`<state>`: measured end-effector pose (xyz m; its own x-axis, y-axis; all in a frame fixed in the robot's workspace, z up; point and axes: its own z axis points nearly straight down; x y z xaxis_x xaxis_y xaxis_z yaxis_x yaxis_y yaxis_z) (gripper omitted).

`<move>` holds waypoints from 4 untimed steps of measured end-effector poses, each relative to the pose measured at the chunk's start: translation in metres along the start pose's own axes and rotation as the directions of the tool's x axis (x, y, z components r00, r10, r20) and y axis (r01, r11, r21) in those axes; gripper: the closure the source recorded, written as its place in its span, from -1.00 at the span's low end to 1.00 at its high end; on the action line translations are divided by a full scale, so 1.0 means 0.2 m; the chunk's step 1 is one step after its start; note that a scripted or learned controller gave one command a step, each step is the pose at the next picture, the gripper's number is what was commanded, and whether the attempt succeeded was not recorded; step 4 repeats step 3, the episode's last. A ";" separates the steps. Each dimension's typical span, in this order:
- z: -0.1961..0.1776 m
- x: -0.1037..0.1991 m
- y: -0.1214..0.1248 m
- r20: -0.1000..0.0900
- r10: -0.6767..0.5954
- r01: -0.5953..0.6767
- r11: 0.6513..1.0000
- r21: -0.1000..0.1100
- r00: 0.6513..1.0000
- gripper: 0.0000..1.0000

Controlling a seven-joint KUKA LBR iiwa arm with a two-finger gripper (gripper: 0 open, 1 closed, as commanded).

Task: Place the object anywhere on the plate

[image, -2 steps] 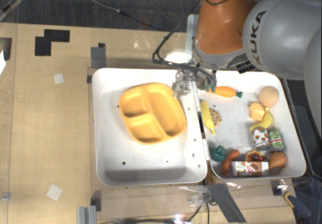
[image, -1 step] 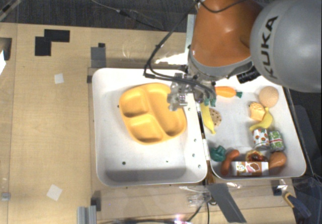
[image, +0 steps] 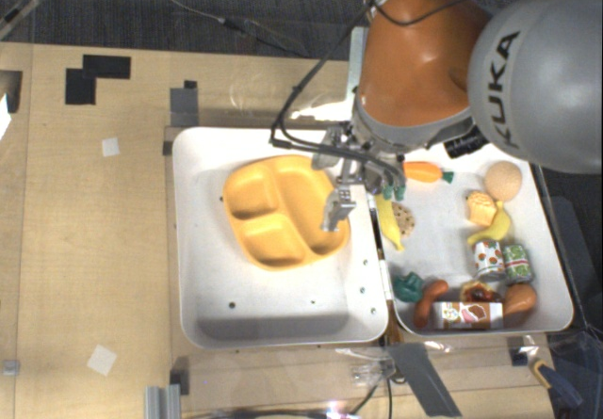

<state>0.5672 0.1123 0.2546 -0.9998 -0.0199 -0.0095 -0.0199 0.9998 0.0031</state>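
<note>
A yellow divided plate (image: 273, 215) lies in the left white bin (image: 207, 295), towards its right side. My gripper (image: 337, 207) hangs over the plate's right rim, under the grey and orange wrist. I see no object in it. The loose objects lie in the right bin (image: 556, 304): a banana (image: 388, 224) and a speckled cookie (image: 404, 217) close to the divider, and an orange carrot (image: 426, 172) just right of the wrist.
Further right in that bin are a peach-coloured ball (image: 503, 180), a cheese wedge (image: 481, 209), small cans (image: 501, 260), a sausage (image: 431, 299), a teal toy (image: 409, 288) and a printed box (image: 466, 314). The arm's bulk covers the bins' far middle.
</note>
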 end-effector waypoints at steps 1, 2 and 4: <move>-0.06 -0.01 0.01 0.009 -0.002 0.002 1.000 -0.003 1.000 1.00; -0.06 -0.01 0.01 0.009 -0.002 0.002 1.000 -0.003 1.000 -1.00; -0.55 0.19 0.26 0.009 0.041 -0.041 0.999 -0.004 0.999 -1.00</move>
